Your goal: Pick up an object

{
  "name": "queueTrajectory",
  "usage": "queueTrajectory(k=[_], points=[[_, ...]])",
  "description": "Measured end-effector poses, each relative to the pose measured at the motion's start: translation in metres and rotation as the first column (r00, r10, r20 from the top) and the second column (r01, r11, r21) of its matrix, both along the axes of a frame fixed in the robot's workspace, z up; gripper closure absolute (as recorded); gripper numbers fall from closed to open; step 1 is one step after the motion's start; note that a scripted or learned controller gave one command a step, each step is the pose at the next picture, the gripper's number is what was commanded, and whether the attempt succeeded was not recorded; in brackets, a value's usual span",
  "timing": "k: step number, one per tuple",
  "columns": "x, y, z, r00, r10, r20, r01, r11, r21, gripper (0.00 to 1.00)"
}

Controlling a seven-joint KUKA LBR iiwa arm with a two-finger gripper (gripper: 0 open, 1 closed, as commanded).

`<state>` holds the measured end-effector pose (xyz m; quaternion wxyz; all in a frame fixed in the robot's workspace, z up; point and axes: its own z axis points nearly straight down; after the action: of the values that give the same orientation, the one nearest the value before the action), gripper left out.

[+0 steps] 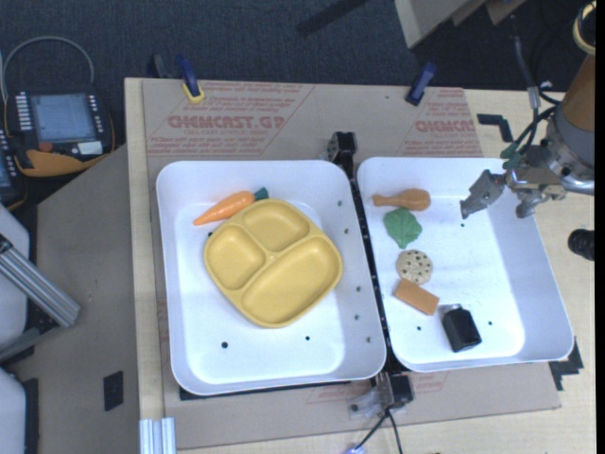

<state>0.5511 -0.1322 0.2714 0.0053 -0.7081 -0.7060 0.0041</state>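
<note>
Left bin (180,282), shallow white: one yellow divided plate (272,261), three compartments, set at a slant in the middle; one toy carrot (223,207) touching the plate's upper left rim, long axis running left-low to right-high, green top toward the right. Right bin (539,291), shallow white: five small items in a loose column along its left side, namely a brown drumstick (402,199) lying left-right at the top, a green leafy piece (404,227) just below it, a round speckled cookie (413,266), an orange-brown wedge (416,297) just beneath the cookie, and a black block (461,329) lowest and a little further right. Gripper (499,195): over the upper right part of the right bin, fingers spread apart, nothing between them. Nearest candidate, by judgement: the drumstick, which lies to the gripper's left at about the same height in the view, near but apart. Surface: smooth bin floor, bare on the right half. Room: ample on the approach side; the green leafy piece crowds the drumstick from below.
</note>
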Motion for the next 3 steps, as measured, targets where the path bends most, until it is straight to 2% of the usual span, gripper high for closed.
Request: queueTrajectory(k=[1, 2, 3], points=[[0.002, 0.000, 0.007, 1.000, 0.003, 0.013, -0.003, 1.000, -0.002, 0.00], [-0.001, 0.009, -0.050, 1.000, 0.003, 0.009, -0.003, 1.000, 0.000, 0.00], [0.008, 0.010, -0.102, 1.000, 0.003, 0.009, -0.003, 1.000, 0.000, 0.00]])
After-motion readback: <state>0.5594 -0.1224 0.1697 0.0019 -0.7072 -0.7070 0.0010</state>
